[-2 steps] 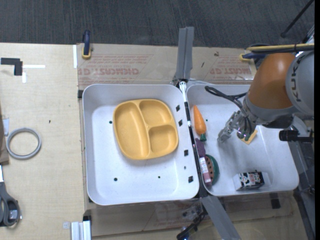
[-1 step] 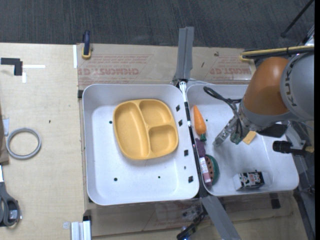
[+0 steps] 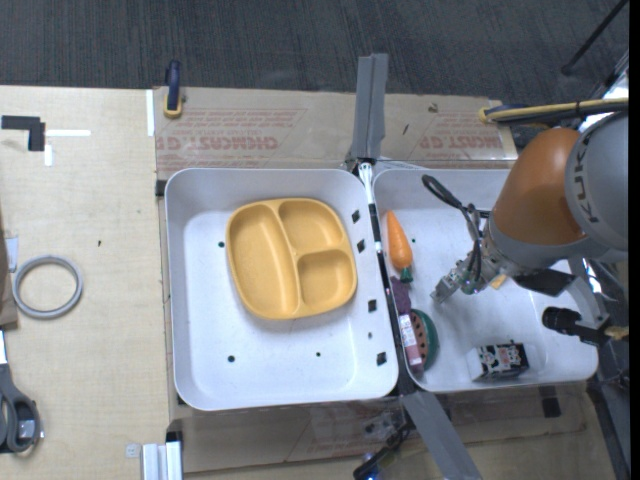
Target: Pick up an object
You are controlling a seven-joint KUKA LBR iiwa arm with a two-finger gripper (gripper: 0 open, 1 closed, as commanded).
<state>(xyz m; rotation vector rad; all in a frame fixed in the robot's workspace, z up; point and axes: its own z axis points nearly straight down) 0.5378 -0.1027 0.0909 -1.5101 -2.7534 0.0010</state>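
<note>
The arm [image 3: 560,198] reaches into the right bin [image 3: 530,368] from the right, its orange band above the wrist. The gripper [image 3: 452,286] hangs low over the middle of that bin, tilted down and to the left. Nothing shows between its tips; whether they are spread or closed I cannot tell at this size.

Taking the gripper as the mark: the carrot [image 3: 399,242] lies to its left and a little farther back, against the bin's left wall, well apart from the tips. Below the carrot along the same wall lies a dark purple stick [image 3: 404,313], left of the gripper and slightly nearer the front. At the end of that stick sits a round watermelon slice [image 3: 424,336], green-rimmed, to the gripper's front-left and the nearest of the wall-side things, yet not touching it. A small black block [image 3: 500,359] with white marks rests to the gripper's front-right, near the bin's front edge, clear of the tips.

Far left of the gripper, across the wall between the bins, the left bin [image 3: 200,348] holds a yellow plate [image 3: 290,258] with three compartments, lying flat near its middle. Beyond that bin, on the bench [image 3: 80,198], lies a grey ring [image 3: 45,286], and scissors [image 3: 15,418] show at the left edge.
</note>
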